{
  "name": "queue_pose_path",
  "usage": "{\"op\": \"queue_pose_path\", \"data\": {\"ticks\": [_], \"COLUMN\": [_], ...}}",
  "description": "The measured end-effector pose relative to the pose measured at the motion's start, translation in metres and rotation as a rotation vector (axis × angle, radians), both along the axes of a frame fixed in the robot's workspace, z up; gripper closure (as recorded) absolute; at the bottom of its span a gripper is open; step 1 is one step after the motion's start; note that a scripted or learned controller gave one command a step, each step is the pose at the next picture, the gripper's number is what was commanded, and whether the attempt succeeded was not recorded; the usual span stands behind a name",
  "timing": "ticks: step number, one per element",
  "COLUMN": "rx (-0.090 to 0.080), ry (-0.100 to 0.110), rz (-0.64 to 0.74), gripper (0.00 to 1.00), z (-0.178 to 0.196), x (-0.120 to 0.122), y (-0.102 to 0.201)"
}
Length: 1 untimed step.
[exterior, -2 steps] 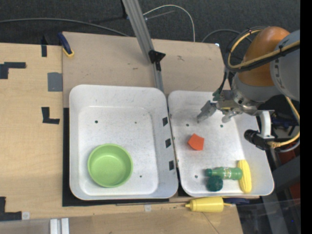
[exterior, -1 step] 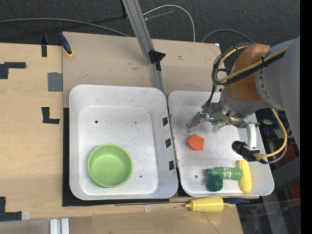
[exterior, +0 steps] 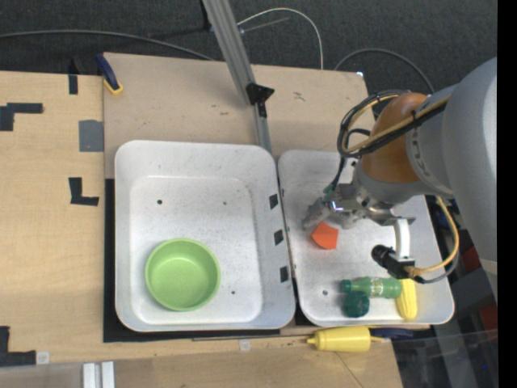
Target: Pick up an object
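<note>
On the left of the surface (exterior: 48,217), pale wood carries only dark tape marks, presumably position references; nothing there concerns the pick.

Left bin (exterior: 129,217): shallow, white. Contents: one green bowl (exterior: 182,274), upright near the front-left corner, well apart from the arm and, by judgement, not the present target.

Between the bins: a grey metal rod (exterior: 234,47) slants down from the top edge to the divide; its purpose cannot be told.

Right bin (exterior: 311,176): shallow, white, holding the loose items. An orange block (exterior: 325,235) lies on the bin floor near the middle, just beside and below the gripper (exterior: 327,214). The gripper hangs low over the bin, wrist bent leftward, likely so as to approach the block from above. Its fingers (exterior: 315,214) are partly visible as grey metal; whether released or clenched cannot be told, and nothing is seen between them. The block, judged to be the task's thing, rests unlifted.

Front of the right bin: a dark green piece with a translucent green body (exterior: 365,292) lies flat, touching a yellow item (exterior: 408,297) at the right.

Outside the bin's front rim: a yellow bottle-like object (exterior: 343,339) on the surface.
</note>
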<state>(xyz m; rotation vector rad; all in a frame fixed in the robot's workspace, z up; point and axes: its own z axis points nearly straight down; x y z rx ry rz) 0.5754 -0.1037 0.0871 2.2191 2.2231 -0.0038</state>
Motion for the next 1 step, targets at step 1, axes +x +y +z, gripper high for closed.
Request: {"op": "queue_pose_path", "data": {"ticks": [1], "rx": [0.002], "ry": [0.000], "rz": [0.001], "gripper": [1.00], "z": [0.0115], "x": [0.0002], "y": [0.0008]}}
